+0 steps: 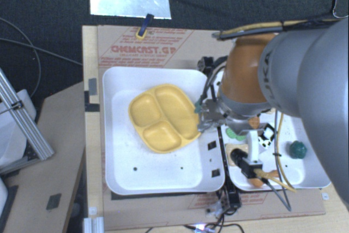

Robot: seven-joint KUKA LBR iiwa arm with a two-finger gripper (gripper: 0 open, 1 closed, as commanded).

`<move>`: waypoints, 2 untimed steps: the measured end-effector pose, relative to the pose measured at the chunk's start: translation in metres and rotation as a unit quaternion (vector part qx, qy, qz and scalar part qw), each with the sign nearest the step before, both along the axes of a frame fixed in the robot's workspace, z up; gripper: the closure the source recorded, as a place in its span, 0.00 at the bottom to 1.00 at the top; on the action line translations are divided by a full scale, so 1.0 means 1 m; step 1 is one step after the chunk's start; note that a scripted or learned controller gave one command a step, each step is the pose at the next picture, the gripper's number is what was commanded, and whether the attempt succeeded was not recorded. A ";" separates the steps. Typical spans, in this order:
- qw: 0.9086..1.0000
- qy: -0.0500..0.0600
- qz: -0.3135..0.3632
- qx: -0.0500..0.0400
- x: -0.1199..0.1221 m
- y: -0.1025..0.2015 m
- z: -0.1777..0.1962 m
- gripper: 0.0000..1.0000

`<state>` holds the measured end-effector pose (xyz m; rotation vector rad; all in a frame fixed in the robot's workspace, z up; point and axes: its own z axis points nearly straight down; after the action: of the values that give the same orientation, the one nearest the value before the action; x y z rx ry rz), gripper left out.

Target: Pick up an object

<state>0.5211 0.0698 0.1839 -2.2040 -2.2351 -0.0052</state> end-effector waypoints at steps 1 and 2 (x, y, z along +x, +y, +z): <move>1.000 -0.004 0.001 0.001 0.012 0.105 0.070 1.00; 1.000 -0.003 -0.002 0.001 -0.036 0.143 0.145 1.00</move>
<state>0.4852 0.2124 0.3290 -2.2102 -2.2335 -0.0134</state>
